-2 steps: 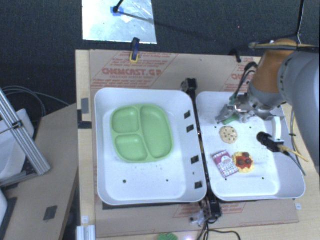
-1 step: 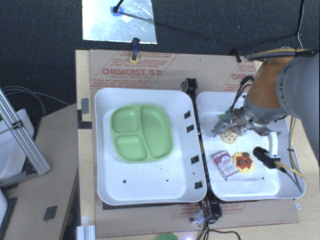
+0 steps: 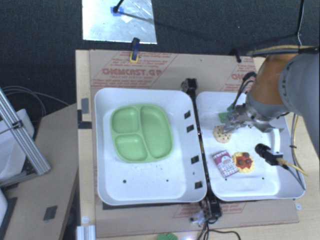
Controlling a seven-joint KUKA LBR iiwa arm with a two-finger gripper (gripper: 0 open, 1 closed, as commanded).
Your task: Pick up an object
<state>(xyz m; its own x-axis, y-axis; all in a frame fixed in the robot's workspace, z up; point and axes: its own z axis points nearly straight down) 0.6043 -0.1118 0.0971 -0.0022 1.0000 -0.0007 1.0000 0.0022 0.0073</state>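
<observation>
Hanging low: gripper touching cookie by right bin's left wall, seemingly lining up grab; whether closed on it, cannot tell.

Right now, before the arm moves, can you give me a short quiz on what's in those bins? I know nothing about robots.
1. True or false: the green divided plate lies directly under the gripper.
2. Which thing lies closest to the gripper? A. the tan cookie B. the pink packet C. the green divided plate
3. How many compartments does the green divided plate have?

Key: 1 false; 2 A; 3 three.
</observation>
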